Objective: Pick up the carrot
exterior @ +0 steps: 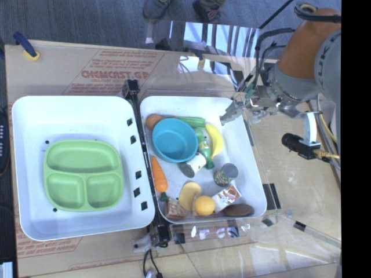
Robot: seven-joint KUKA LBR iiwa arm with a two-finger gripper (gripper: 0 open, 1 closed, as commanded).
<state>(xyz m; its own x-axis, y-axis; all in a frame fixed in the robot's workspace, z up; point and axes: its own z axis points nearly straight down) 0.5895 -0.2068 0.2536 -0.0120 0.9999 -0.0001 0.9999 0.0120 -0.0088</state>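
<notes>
Nothing of the pick is done yet, as far as I can judge from here. The carrot (159,175) lies untouched in the right bin (250,149), tight along its left wall, its thick end up toward the blue bowl (174,139) and its thin end pointing down toward the clutter at the bin's near edge. The whole job remains: travel across, descend, close, lift.

The gripper (232,112) hangs at the bin's upper right corner, over the rim and not down among the things. It is grey against a pale rim and foreshortened from this angle, so I cannot tell whether the jaws stand wide or narrow; nothing looks to be caught there, though I would not swear to it.

So the carrot is well apart from the gripper, on the opposite side of the bin, lower and to the left in the camera view. Between the two sit the blue bowl, a banana (214,139) curled along the bowl's right side, and a green vegetable (191,121) above it.

The carrot's own spot is tight. The bin wall runs just beside it on the left and the bowl nearly touches it at the top. At its lower end a yellow lemon-like fruit (204,205) and other small items are near. The left bin (29,114) holds a green divided plate (84,175), which plays no part here.
</notes>
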